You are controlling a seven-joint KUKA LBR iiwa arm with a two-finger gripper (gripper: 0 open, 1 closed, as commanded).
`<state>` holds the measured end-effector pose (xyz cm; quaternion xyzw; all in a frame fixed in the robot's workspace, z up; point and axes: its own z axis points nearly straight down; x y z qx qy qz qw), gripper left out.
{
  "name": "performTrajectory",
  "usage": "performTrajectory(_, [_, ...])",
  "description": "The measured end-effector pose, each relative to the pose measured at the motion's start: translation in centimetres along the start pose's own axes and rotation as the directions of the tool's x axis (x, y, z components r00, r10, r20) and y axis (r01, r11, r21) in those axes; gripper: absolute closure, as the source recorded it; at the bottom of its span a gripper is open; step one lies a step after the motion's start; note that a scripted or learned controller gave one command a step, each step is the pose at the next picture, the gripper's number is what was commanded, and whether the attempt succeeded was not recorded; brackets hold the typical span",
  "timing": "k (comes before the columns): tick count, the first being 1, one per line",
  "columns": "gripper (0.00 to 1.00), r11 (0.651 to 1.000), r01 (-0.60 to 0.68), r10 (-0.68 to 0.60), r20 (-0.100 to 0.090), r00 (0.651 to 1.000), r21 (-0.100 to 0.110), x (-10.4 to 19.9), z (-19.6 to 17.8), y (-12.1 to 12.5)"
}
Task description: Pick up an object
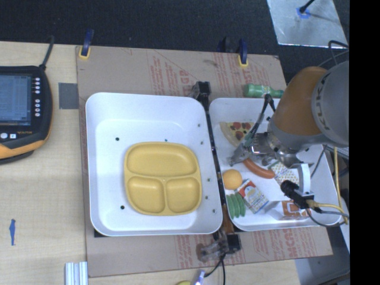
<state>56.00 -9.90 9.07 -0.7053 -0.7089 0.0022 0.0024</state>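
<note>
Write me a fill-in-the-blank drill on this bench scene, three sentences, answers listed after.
1. The yellow divided tray lies in the ____ bin.
2. The pizza slice lies in the ____ bin.
3. The yellow tray has ____ compartments.

Missing words: left; right; three

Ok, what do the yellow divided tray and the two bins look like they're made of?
The yellow three-compartment tray looks like moulded plastic with a matte finish: rounded corners, soft ridges between compartments, no sharp glare. The left white bin and the right white bin also look like plastic, smooth and slightly glossy, with rounded rims and even colour; thin painted metal can't be ruled out.
</note>
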Motion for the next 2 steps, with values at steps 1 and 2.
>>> performTrajectory(1, [1.00, 1.000, 0.002, -0.002, 0.002, 1.000, 0.001, -0.1, -1.1, 0.0])
performTrajectory(2, [1.00, 1.000, 0.000, 0.000, 0.000, 1.000, -0.005, 5.3, -10.2, 1.4])
